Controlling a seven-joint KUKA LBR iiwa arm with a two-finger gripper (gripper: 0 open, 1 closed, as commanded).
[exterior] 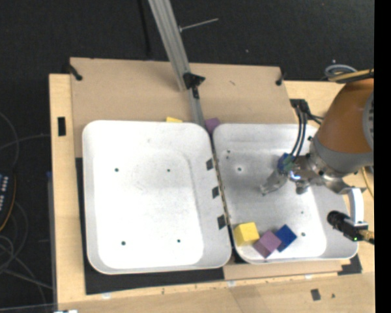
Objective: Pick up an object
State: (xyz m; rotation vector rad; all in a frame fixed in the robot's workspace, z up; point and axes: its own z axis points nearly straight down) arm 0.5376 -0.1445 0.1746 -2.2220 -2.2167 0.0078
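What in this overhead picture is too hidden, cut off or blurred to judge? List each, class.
- Gripper: blurred and small; finger state unclear.
- Arm: cut by the right edge.
- Yellow piece and purple piece: half hidden behind the bin rims.
- Blue block: partly covered by the purple block.

Three blocks (266,238) cluster at the right bin's (247,145) near edge, beside the left bin (111,175)

Robotics lab, plain to see: plywood bench (150,87) on black floor, two white bins (146,194) side by side, loose cables (13,155) trailing left, aluminium mast (169,31) overhead, grey-orange arm (348,126) at work.
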